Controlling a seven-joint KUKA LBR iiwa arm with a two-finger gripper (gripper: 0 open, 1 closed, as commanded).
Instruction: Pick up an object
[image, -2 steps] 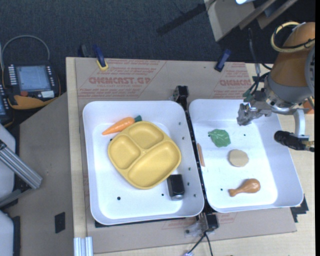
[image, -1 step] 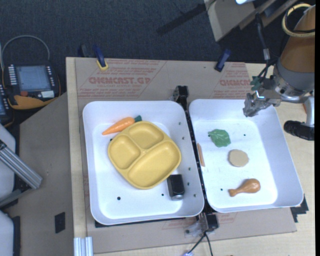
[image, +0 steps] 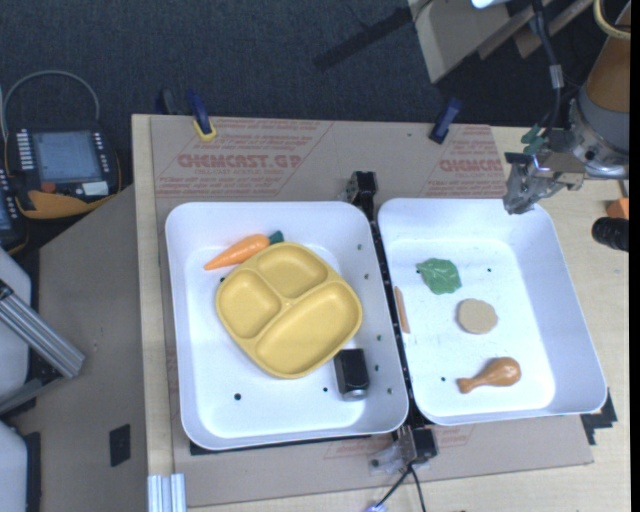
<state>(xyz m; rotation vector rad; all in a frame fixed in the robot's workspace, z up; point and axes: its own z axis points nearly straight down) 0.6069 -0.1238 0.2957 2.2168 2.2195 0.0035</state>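
Lying in the right bin, a green leafy piece, tan round cookie and drumstick sit apart, while the gripper hovers at its far rim, its grip state impossible to tell.

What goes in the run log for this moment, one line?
gripper: above right bin's far rim, holding nothing | right bin: green piece, tan disc, drumstick untouched
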